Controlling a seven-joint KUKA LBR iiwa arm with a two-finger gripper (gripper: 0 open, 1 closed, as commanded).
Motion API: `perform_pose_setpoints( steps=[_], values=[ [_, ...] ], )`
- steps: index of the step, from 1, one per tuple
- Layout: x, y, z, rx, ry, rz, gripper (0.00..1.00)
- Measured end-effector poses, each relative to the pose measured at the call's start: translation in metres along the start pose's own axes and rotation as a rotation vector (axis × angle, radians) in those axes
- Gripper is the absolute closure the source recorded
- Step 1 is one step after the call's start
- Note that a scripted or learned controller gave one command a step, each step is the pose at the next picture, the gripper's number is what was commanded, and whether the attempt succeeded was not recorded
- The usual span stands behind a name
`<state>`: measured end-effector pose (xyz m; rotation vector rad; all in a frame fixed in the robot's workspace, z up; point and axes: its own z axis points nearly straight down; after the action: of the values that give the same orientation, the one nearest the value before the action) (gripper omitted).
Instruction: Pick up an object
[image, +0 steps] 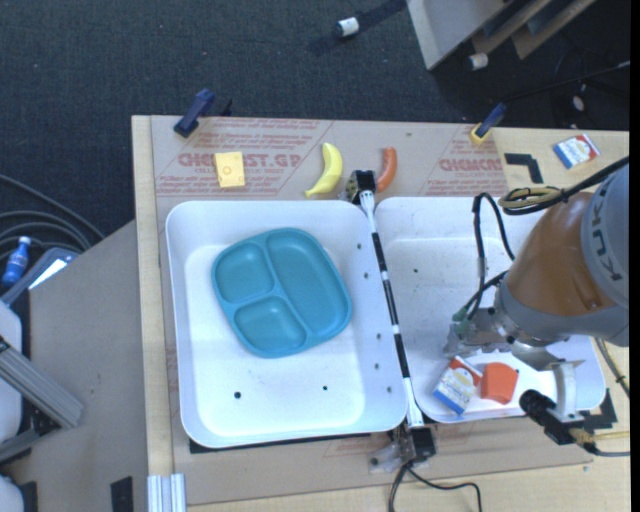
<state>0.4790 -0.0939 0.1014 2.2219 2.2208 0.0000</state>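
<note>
a: where did the arm (570, 275) stand at that moment?

b: it hung low over the right bin (430, 235), near the front edge. the gripper (478, 338) was under the wrist, just behind two small things at the front rim: an orange block (498, 382) and a small white and blue box (456, 386), which lay touching or almost touching.

a: was the claw apart or together?

b: one could not tell; the wrist covered it. nothing was seen clamped in it.

a: what could have gone wrong?

b: the two things lay very close, so the claw might have come down on both, or pushed one against the bin's front wall and let it slip out. also they sat near the rim, so the descent might have struck the wall.

a: and the left bin (200, 390)?

b: it carried a blue divided plate (280, 290) near its middle, well apart from the gripper. a banana (326, 170) and an orange toy (386, 168) lay on the bench behind the bins.
</note>
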Motion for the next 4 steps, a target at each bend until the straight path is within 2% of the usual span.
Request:
perform_pose_setpoints(
  steps=[1, 2, 3, 4],
  values=[
    [0.0, 0.0, 0.0, 0.001, 0.0, 0.0, 0.0],
    [0.0, 0.0, -0.009, 0.001, 0.0, 0.0, 1.0],
    [0.0, 0.0, -0.009, 0.001, 0.0, 0.0, 0.0],
    [-0.02, -0.001, 0.017, 0.003, 0.001, 0.0, 0.0]
  ],
)
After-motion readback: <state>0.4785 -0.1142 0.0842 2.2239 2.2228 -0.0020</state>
